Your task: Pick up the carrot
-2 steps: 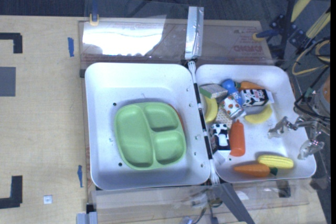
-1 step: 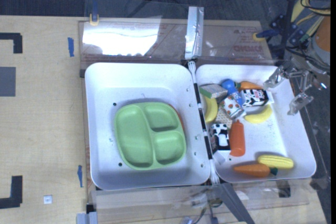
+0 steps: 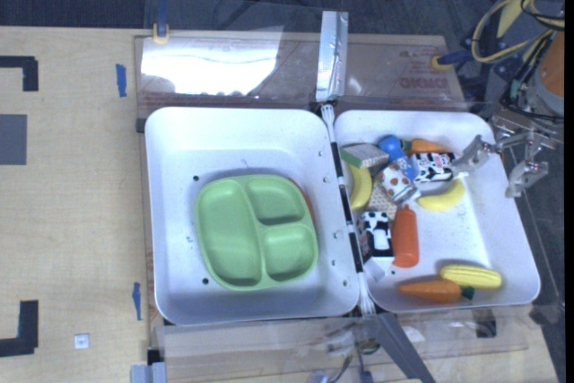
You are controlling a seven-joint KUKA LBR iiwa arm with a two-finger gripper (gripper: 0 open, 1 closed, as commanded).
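The carrot (image 3: pixel 430 289), orange with a small green end, lies flat near the front edge of the right bin (image 3: pixel 502 229). A yellow corn cob (image 3: pixel 471 275) touches its right end. My gripper (image 3: pixel 496 167) hangs over the bin's far right side, well behind and to the right of the carrot. Its metal fingers (image 3: pixel 473 152) are spread apart and nothing is between them.
The right bin also holds an orange-red cylinder (image 3: pixel 405 237), two bananas (image 3: pixel 443 198), a blue ball (image 3: pixel 390 144), a green-topped box (image 3: pixel 363 156) and cow-patterned pieces (image 3: pixel 431 165). A green divided plate (image 3: pixel 257 230) sits in the left bin (image 3: pixel 179 148). Cables hang at the back right.
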